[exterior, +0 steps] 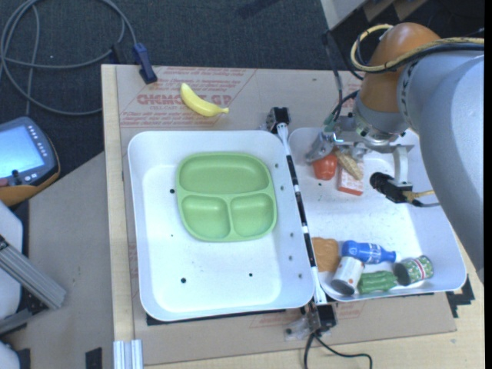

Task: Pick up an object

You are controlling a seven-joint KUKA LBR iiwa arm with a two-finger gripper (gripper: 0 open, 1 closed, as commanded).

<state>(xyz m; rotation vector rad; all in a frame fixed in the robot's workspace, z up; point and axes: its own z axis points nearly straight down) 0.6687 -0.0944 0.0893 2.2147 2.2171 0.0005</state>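
Here the grey arm [453, 106], smooth and rounded with a glossy orange band [396, 56] above the wrist, reaches in over the far end of the right bin [438, 229]. Its metal end effector [338, 146] hangs low just above a small red, tomato-like object [326, 167] and a tan-and-red packet [350, 177]; whether it is open, closed or gripping anything cannot be told, since the wrist hides the tips.

Both bins are shallow, white, matte plastic with rounded corners. The left bin [154, 244] holds a pale green divided plate [227, 195] with one long compartment and two smaller ones. At the near end of the right bin lie an orange-brown lump [326, 252], a blue bottle [367, 251] with a white label, a white cup-like cylinder [347, 276], a dark green pickle-shaped piece [377, 282] and a small can [415, 268], packed close together.

The bins sit on brown printed cardboard [123, 206] covering the desk. A yellow banana [201, 101] lies on it beyond the left bin. Around lies dark carpet [231, 21] with a looped grey cable [69, 44] and a handheld screen pendant [23, 156].
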